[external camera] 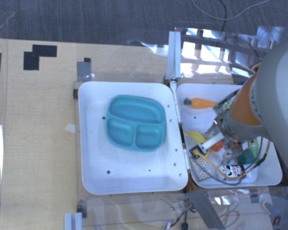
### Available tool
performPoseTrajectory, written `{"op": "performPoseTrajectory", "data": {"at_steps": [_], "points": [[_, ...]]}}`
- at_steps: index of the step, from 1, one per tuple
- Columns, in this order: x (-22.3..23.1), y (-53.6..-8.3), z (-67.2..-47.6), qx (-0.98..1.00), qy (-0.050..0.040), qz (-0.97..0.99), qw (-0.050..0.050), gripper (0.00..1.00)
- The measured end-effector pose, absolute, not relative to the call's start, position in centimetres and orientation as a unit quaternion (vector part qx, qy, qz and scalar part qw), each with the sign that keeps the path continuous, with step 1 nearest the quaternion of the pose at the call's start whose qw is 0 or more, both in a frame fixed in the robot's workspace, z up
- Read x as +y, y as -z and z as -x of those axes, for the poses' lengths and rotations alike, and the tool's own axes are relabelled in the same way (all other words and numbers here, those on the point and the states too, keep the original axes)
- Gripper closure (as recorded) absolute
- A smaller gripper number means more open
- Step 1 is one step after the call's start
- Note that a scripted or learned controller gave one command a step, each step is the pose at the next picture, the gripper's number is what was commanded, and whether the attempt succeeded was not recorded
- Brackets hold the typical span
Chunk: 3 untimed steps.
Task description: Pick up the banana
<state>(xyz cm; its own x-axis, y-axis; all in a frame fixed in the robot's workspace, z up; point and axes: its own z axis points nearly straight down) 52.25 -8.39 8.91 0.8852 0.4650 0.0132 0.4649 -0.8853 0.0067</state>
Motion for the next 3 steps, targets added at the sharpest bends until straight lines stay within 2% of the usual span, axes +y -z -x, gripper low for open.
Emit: {"op": "performPoseTrajectory", "data": {"at_steps": [1,2,3], "points": [[-3.3,-18.6,-60.2,0.303,-0.0018,-0.953,0.0,0.0],[4.3,-18.4,-57.8,0.263,-0.0004,-0.965,0.0,0.0],[4.6,-18.4,-52.5,0.309,-0.0006,-0.951,-0.001,0.0]]}}
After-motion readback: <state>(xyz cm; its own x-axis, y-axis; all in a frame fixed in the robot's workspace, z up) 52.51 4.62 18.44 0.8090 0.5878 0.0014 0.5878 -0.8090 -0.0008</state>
